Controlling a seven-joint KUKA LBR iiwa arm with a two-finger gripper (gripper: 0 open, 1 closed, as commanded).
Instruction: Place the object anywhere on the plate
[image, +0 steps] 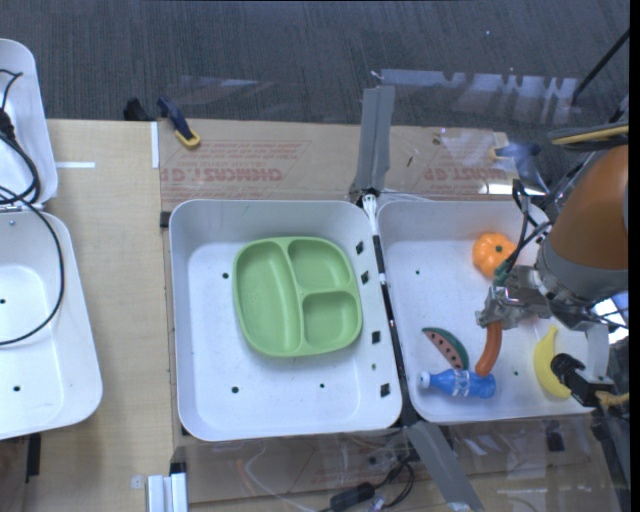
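Orange carrot-shaped toy hangs clamped in the grey two-finger gripper; lift straight, carry left, release low over the green sectioned plate

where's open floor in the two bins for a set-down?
Left bin: bare strips all round the green plate, widest along the near wall. Right bin: free from the divider to the orange toy; crowded near the pincer, around the watermelon slice, bottle and banana.

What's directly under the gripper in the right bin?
Under the gripper an orange, carrot-like piece hangs down toward the blue bottle. Its top end is covered by the gripper, so I can't confirm a real hold.
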